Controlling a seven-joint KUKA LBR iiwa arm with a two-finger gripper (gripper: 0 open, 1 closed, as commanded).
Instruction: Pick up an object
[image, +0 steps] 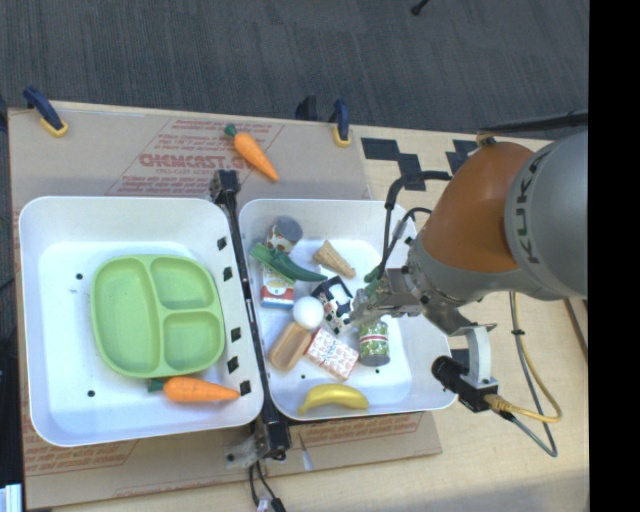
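**Ana:** While the arm (500, 225) leans in from the right of the frame, its gripper (352, 308) is low over the middle of the right bin (420, 385), in the thick of the clutter.

**Ben:** Has it got anything?

**Ana:** Can't tell. The fingers are lost among the objects, so how far apart they sit, or whether anything is between them, I can't say.

**Ben:** What's around it?

**Ana:** A green can (374, 342) just below right of the gripper, a white ball (307, 312) to its left, a bread roll (289, 345) below that, and a patterned box (331, 354) beside the roll. A banana (334, 398) lies at the bin's lower edge. Higher up, a cone (336, 259) and a green pepper (284, 264).

**Ben:** And the left bin (50, 400)?

**Ana:** A green divided plate (158, 315), with a carrot (199, 390) touching its lower rim. Another carrot (254, 154) lies on the cardboard (150, 165) above the bins, top centre.
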